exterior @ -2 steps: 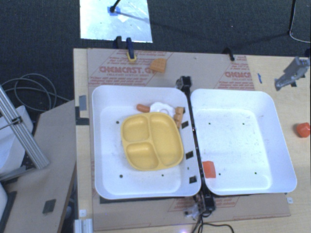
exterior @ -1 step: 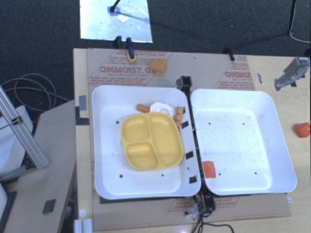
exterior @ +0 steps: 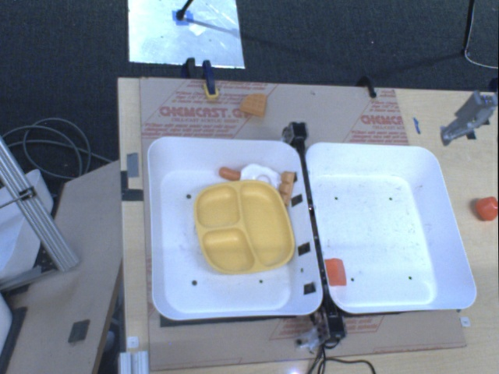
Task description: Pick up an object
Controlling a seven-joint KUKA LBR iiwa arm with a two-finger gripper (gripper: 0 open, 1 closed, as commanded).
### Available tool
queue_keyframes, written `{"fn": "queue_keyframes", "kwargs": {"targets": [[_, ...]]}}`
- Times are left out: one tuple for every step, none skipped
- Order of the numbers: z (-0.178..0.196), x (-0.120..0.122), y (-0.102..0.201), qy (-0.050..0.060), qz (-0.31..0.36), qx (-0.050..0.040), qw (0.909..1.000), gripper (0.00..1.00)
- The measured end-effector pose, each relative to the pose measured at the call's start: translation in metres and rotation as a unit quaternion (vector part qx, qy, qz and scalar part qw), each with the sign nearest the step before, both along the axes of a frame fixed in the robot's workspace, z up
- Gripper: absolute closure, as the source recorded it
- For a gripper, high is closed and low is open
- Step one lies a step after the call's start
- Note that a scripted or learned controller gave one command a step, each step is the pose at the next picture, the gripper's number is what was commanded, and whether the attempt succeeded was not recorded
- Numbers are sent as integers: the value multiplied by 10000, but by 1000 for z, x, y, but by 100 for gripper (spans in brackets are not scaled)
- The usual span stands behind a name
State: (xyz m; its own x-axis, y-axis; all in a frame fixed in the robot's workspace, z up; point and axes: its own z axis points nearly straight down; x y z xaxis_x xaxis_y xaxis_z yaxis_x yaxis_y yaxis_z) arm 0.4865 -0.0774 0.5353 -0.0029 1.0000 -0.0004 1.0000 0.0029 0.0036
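A yellow divided plate [exterior: 243, 228] lies in the left bin [exterior: 168, 287]. Behind it sit a small orange sausage-shaped piece [exterior: 230, 174], a white item [exterior: 261, 174] and a short tan piece [exterior: 287, 184] close to the divider. A red-orange block [exterior: 334, 271] rests in the near left corner of the right bin [exterior: 437, 287]. The grey gripper [exterior: 468, 119] hovers at the far right, beyond the right bin's back corner and well away from every object.
A tan block [exterior: 253, 104] lies on the cardboard behind the left bin, near a blue and yellow clamp [exterior: 207, 78]. An orange piece [exterior: 485, 208] sits on the bench to the right of the right bin. Black clips [exterior: 296, 133] run along the seam between the bins.
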Motion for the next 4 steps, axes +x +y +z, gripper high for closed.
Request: {"fn": "queue_keyframes", "kwargs": {"targets": [[0,0,0,0,0,0,10000,0],[0,0,0,0,0,0,10000,0],[0,0,0,0,0,0,10000,0],[0,0,0,0,0,0,10000,0]]}}
